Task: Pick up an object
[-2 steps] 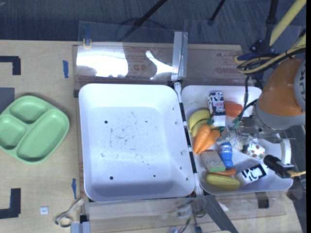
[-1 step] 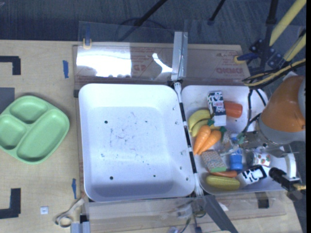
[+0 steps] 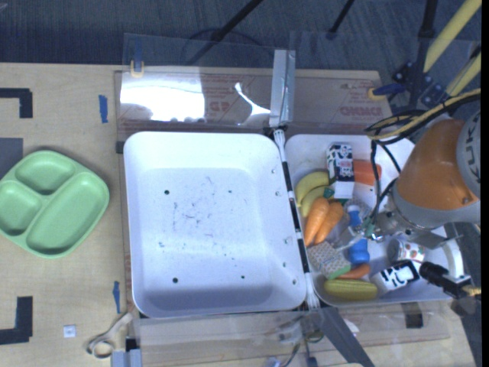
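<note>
- The gripper [image 3: 376,228] was down low in the right bin [image 3: 309,145], buried in the toy pile under that big orange wrist band. Honestly couldn't tell how it was set or whether it had anything; the arm's own bulk and the cables covered it.
- Right beside it sat a small blue piece [image 3: 356,219] and another blue bit [image 3: 359,253], both smooth plastic by the look of them.
- A little further left: two carrots [image 3: 321,219], tapered and glossy orange, lying against a curved yellow banana [image 3: 309,187]. Rounded, slick shapes like that could squirt out of a pinch if caught off-centre.
- Front edge of the bin had a corn cob [image 3: 351,287], long and bumpy, plus a speckled flat thing [image 3: 327,260].
- A cow-patterned carton [image 3: 340,161] stood at the back, boxy with flat sides, probably the easiest grab.
- Everything was jammed together, so my worry was the gripper nudging neighbours or nipping two at once.
- The left bin [image 3: 206,220] was hard white plastic, scuffed; a green divided plate [image 3: 50,203] sat well apart on the bench.
</note>
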Action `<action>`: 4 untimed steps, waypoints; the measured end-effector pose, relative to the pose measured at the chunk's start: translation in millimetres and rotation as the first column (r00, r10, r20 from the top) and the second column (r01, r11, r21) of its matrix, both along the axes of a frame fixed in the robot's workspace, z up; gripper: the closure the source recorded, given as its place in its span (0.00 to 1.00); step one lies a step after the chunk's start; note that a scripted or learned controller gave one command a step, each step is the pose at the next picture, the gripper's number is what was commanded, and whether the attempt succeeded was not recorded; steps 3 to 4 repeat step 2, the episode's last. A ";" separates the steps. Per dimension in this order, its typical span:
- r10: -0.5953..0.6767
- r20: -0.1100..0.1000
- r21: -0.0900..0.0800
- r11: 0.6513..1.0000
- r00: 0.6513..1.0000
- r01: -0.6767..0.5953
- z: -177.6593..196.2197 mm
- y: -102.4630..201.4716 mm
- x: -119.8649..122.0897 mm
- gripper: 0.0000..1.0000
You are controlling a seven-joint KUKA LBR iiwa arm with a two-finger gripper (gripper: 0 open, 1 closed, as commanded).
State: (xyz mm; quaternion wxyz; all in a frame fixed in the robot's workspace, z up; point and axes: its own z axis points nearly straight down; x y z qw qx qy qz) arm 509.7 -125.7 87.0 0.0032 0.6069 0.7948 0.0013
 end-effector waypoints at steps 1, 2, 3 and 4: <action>-0.002 0.002 0.001 1.000 1.000 0.002 9.5 0.0 1.2 1.00; -0.009 -0.007 0.002 1.000 1.000 0.009 96.5 61.1 66.3 1.00; -0.009 -0.007 0.002 1.000 1.000 0.009 96.5 61.1 66.3 1.00; -0.009 -0.007 0.002 1.000 1.000 0.009 96.5 61.1 66.3 1.00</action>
